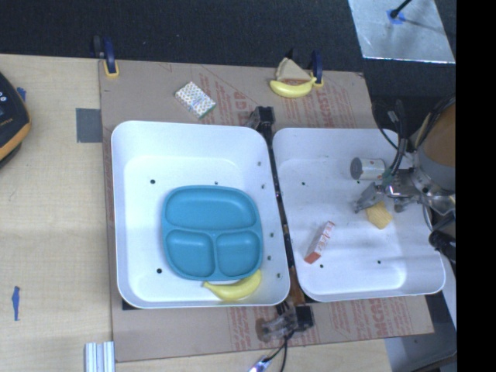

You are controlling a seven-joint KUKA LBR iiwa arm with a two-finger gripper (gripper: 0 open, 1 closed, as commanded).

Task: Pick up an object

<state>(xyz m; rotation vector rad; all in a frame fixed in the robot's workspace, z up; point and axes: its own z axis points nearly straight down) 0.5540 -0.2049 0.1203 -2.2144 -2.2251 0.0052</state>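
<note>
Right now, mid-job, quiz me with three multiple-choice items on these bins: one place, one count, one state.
1. Where does the blue tray lie?
A. left bin
B. right bin
C. on the cardboard
2. How many bananas show?
A. one
B. two
C. four
3. How does the small orange-and-white box sit?
A. lying flat in the right bin
B. stacked on the tray
C. held in the pincer

A: it lies inside the left bin.
B: one by the tray, one beyond the bins.
A: it lies apart from the pincer.
</note>
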